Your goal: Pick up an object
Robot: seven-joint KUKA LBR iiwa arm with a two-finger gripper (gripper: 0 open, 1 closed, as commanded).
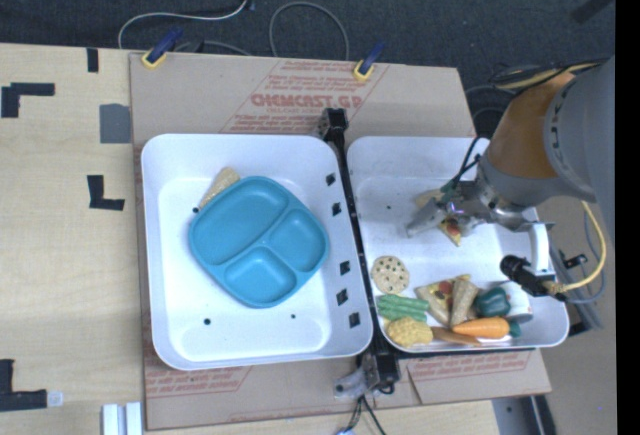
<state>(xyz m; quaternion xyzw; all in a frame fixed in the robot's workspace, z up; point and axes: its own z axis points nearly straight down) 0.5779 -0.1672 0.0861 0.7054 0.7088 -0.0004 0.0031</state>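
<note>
My gripper (440, 214) is low in the right bin (400, 168), near its middle, with the grey arm and its orange band reaching in from the right. A small red and yellow item (455, 231) lies right under the gripper's lower edge; whether it is held is unclear. Along the bin's front lie a round cracker (390, 273), a green bean pod (400, 307), a yellow lump (408, 331), a carrot (480, 329), a dark green pepper (492, 303) and two tan wedges (450, 295).
The left bin (170, 323) holds a blue divided plate (260, 238) with a tan wedge (220, 185) poking out from under its far-left rim. A black divider (345, 223) runs between the bins. Cables (240, 3) trail behind the cardboard base.
</note>
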